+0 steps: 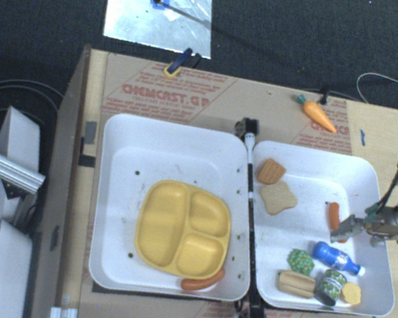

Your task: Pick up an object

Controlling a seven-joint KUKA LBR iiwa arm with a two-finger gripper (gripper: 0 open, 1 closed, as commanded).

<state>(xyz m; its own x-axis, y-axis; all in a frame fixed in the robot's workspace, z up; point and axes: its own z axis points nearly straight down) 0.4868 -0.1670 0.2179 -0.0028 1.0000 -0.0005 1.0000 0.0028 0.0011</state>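
The robot's hand comes in from the right edge, over the right-hand white bin, and it hangs just beside the small red-orange sausage lying by the bin's right wall. Whether it is open or closed I cannot tell; the grey metalwork blurs together there, and nothing shows clearly gripped.

Candidates for the pick sit close by. The blue plastic bottle with a white cap lies just below the hand. Beneath it is a tight cluster: a green knobbly toy vegetable, a tan bread-roll toy, a dark green can and a yellow round piece. Two toast-coloured slices rest further up the bin, well apart from the hand.

The risks, as I judge them: the sausage is thin and lies near the wall, so a descent could clip the rim or pinch air. The bottle is round and may roll away. In the cluster, neighbours touch, so one could get shoved or dragged along.

The left white bin holds a yellow divided plate with another sausage at its lower edge. An orange toy carrot lies on the tabletop, whose brown cardboard sheet carries red lettering that looks like "CHEMCAST GP". The can's label is too small to read.
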